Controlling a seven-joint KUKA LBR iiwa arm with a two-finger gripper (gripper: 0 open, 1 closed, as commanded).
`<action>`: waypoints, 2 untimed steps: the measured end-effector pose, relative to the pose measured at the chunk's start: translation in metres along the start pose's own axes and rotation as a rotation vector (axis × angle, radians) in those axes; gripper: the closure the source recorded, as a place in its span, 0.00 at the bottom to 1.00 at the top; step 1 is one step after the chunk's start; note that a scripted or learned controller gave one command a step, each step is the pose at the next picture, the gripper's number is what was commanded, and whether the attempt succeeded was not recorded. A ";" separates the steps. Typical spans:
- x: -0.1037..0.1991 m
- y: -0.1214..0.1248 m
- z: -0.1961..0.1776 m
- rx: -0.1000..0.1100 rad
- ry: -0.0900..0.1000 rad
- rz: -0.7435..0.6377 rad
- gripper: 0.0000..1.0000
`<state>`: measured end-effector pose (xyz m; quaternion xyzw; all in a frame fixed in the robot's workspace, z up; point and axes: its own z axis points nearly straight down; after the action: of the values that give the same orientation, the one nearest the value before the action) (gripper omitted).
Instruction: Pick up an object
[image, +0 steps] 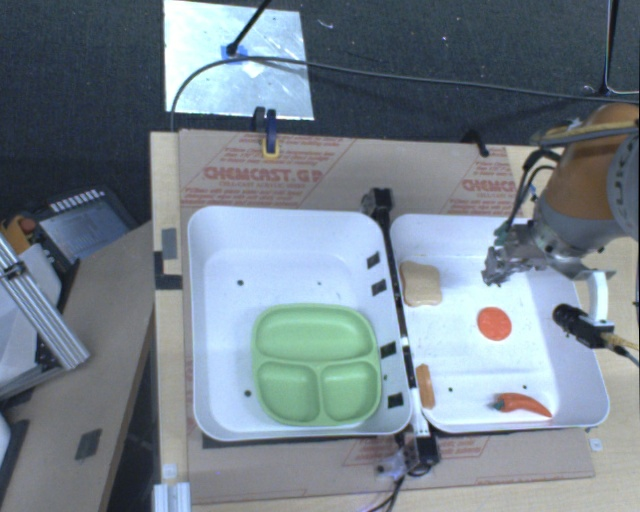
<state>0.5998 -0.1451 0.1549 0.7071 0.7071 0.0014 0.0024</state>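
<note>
Two shallow white bins on one bench, entered left to right, with the black divider (392, 300) between them as the reference. Left bin (215, 260), left of the divider: one green three-compartment tray (315, 362), lying flat toward the near side, with nothing in its compartments; probably a drop-off spot, not a thing to grasp. Right bin (560, 400), right of the divider: a pale tan slab like a slice of bread (421, 283), just beside the divider toward the far side; a small orange stick-shaped piece (425, 385), close against the divider toward the near side; a flat red-orange disc (494, 323), well right of the divider near the bin's middle; an orange-red pepper-shaped piece (521, 404), farther right at the near wall. All four lie loose and apart from one another, which leaves room around each for a grasp. Gripper (498, 266): hanging over the right bin's far half, between the bread and the bin's right wall, just beyond the disc; nothing is seen in it, and whether its tips stand apart or together cannot be told here. Judgement: its position suits the disc as the likeliest target, the bread second; nothing is yet lifted, so the pick is not done.
</note>
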 end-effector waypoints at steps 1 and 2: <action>-0.007 -0.005 -0.051 -0.001 0.000 0.000 1.00; -0.009 -0.002 -0.116 -0.004 -0.001 -0.004 1.00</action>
<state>0.5972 -0.1541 0.2711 0.7057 0.7085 0.0024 0.0042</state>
